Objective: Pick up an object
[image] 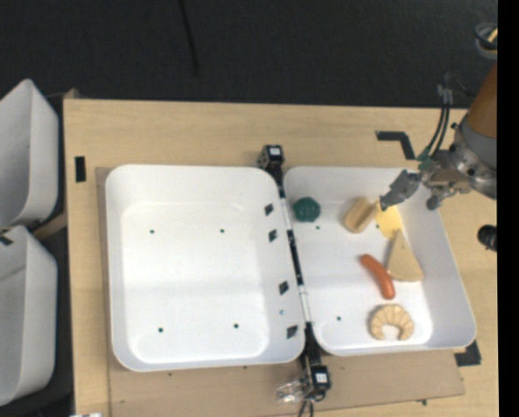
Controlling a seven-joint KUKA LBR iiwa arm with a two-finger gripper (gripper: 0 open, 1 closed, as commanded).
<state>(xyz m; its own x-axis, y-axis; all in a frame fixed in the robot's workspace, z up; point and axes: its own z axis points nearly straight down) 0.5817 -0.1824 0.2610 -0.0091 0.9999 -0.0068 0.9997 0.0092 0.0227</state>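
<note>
Pale wooden bench (181, 129) stood against a dark floor, bearing two shallow white plastic bins (137, 189). Over the right bin's yellow block (389, 222), the two-finger gripper (413, 191) hung with fingers apart, holding nothing.

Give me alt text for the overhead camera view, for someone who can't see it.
A robot gripper hovers over the right bin, above a yellow piece beside a tan bread roll. That bin also holds a green ball, a sausage, a beige wedge and a croissant.
</note>
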